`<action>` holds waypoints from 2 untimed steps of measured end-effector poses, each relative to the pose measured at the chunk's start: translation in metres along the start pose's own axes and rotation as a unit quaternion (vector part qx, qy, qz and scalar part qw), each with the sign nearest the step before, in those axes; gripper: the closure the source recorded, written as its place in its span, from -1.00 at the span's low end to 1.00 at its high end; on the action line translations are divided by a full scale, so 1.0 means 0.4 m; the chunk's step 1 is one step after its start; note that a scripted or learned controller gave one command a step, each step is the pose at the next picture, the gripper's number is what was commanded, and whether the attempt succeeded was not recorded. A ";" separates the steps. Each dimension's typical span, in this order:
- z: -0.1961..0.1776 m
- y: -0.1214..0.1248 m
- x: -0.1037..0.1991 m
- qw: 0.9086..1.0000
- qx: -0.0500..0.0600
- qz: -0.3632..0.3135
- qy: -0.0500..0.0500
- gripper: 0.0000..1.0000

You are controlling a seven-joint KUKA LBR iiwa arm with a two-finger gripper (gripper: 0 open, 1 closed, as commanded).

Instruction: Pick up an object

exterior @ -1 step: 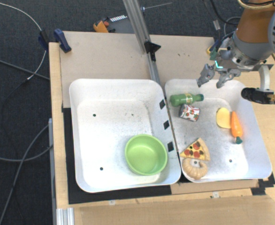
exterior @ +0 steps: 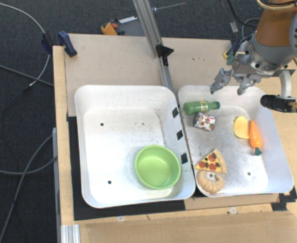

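Glazed tan doughnut (exterior: 210,181) lay nearest, below green plastic bottle (exterior: 201,107); gripper (exterior: 230,84), fingers spread and holding nothing, hovered above bottle, likely for descent.

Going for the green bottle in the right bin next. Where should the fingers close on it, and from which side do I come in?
Grip the green bottle across the middle of its body, coming straight down from above. It lies on its side, its long axis running left to right, so the fingers should straddle it front and back. The gripper, open, hovers just above and to its right. Watch the small can lying close in front of it.
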State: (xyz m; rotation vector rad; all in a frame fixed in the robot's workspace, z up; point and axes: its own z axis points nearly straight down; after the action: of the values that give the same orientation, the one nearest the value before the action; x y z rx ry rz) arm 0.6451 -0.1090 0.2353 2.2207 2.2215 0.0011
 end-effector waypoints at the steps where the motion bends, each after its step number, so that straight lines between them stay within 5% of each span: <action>1: 0.105 0.003 0.004 1.000 0.002 0.000 0.000 -1.00; 2: 0.216 -0.001 -0.011 1.000 0.002 0.000 0.000 -1.00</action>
State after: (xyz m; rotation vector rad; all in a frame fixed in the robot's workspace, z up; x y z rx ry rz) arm 0.6448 -0.1136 0.1490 2.2233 2.2231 -0.0032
